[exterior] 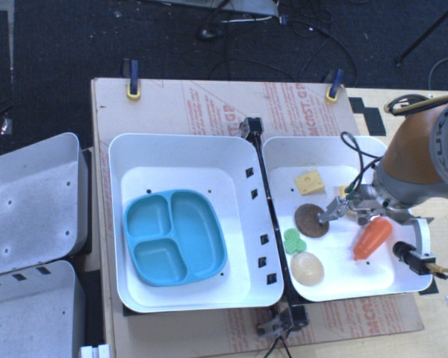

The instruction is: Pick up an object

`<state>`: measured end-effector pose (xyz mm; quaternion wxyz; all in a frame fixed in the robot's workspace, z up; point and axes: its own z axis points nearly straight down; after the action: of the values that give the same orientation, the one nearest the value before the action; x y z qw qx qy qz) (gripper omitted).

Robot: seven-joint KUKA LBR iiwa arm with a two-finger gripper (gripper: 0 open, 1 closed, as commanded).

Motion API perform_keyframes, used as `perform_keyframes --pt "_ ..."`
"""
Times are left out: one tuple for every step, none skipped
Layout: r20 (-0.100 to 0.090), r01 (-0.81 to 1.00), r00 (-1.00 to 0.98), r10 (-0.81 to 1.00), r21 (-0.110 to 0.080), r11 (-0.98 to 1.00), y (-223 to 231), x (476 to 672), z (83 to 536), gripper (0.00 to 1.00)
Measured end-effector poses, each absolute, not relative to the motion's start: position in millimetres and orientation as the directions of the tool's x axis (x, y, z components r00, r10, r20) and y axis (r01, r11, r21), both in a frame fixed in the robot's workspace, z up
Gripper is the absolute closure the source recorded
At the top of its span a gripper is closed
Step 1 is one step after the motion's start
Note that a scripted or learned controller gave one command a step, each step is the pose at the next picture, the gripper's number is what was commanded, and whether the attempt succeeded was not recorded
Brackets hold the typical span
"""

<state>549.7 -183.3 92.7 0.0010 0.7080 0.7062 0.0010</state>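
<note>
Nearest the camera in the right bin [411,283] lie a beige round piece [308,268] and a green piece [293,240]. Beyond them the gripper [342,206] hangs low beside the brown disc [310,220], apparently lining up a grasp, holding nothing; its opening I cannot tell. An orange carrot [372,239] lies beneath the wrist; a yellow cheese wedge [309,182] sits farther back

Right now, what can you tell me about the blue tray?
The blue tray looks like smooth plastic, a rounded rectangle with three hollow sections: two smaller ones on the left and one long one on the right. It lies flat, turned slightly askew, on the floor of the left white bin. Nothing else touches it.
</note>
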Motion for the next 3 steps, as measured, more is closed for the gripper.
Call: perform_keyframes --pt "-0.001 1.0 0.002 1.0 0.009 -0.002 -183 551.9 106 1.0" --pt "-0.001 1.0 -0.003 1.0 0.004 0.003 -173 550.4 160 1.0" --pt "-0.002 1.0 -0.002 1.0 0.005 0.002 -179 544.4 216 1.0"
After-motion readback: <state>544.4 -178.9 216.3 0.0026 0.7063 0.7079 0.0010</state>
